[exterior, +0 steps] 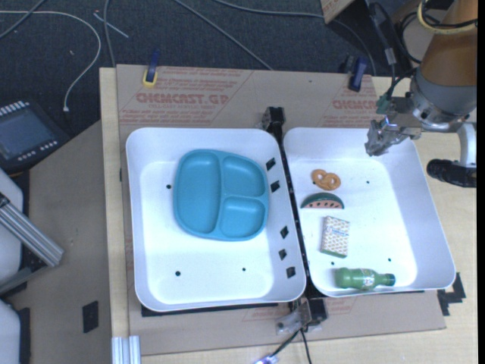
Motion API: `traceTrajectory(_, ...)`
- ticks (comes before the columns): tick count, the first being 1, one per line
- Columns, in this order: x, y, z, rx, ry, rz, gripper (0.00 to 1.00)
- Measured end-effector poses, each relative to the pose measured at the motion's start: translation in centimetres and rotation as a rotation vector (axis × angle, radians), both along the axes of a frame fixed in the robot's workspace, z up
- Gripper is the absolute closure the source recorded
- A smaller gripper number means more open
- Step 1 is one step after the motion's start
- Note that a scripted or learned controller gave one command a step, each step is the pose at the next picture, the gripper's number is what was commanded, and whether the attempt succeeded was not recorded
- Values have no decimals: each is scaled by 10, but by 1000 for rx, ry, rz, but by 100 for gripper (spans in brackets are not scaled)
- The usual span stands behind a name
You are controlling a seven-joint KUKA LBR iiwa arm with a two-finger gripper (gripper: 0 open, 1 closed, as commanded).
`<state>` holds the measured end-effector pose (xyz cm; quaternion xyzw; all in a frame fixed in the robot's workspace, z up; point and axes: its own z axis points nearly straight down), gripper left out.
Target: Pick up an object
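The right bin (424, 226) holds a brown pretzel (326, 178), a watermelon slice (322, 201), a small patterned cracker packet (335, 236) and a green bottle (363, 279) lying on its side near the front wall. My gripper (380, 142) hangs over the bin's far right corner, up and to the right of the pretzel, with nothing seen between its fingers. The arm reaches in from the upper right.
The left bin (151, 256) carries a blue divided plate (221, 195). A black clamp rail (282, 196) runs between the two bins. Cables and a cardboard box lie beyond the bench's far edge.
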<state>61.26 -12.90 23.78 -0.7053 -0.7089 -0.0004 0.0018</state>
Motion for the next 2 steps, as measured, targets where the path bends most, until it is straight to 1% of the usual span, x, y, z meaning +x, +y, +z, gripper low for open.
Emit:
traceTrajectory(1, -22, 54, 7, 1, 0, 0, 100)
traceTrajectory(2, -47, 91, -3, -1, 2, -2, 100)
